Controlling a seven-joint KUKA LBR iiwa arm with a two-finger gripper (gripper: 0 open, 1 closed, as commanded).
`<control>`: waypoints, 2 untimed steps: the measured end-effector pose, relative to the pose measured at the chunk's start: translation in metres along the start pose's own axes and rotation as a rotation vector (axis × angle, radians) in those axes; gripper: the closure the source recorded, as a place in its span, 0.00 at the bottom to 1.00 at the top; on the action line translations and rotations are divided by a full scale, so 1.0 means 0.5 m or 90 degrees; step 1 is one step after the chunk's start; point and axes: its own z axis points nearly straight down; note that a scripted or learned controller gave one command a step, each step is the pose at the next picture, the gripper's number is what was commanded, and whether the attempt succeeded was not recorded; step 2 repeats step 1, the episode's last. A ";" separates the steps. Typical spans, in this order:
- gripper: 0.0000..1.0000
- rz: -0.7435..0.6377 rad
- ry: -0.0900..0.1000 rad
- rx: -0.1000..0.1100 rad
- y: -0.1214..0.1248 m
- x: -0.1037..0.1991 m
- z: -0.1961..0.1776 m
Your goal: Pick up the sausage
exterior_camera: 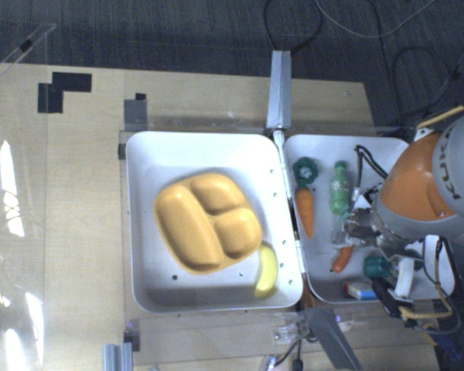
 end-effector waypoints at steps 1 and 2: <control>1.00 0.129 -0.004 0.011 -0.032 0.114 -0.171; 1.00 0.129 -0.004 0.011 -0.032 0.114 -0.171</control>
